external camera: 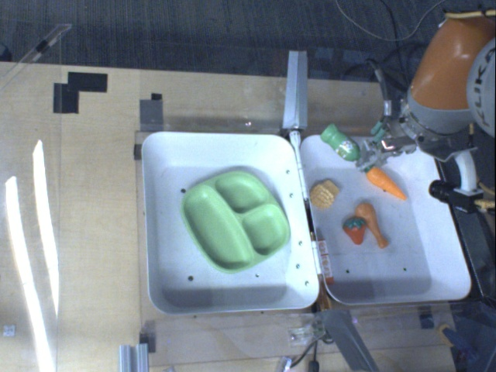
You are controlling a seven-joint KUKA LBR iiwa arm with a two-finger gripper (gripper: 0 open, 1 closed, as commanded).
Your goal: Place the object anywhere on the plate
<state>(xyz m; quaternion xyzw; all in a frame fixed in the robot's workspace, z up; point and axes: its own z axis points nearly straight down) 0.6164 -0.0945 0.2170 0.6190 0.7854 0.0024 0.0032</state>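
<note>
— What colours sit in the right white bin (434,281)?
— An orange carrot (385,182), a tan waffle-patterned biscuit (325,194), a green bottle (339,142), and an orange drumstick (372,223) beside a small red piece with a green top (354,230).
— And the left bin (167,285)?
— White too, bearing a pale green divided plate (235,220).

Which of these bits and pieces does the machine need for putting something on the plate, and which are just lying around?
For the job:
- green plate, in the left bin
- gripper, over the right bin, right by the green bottle and the carrot

Lying about, judging by that:
- corn cob
- drumstick
- strawberry
</note>
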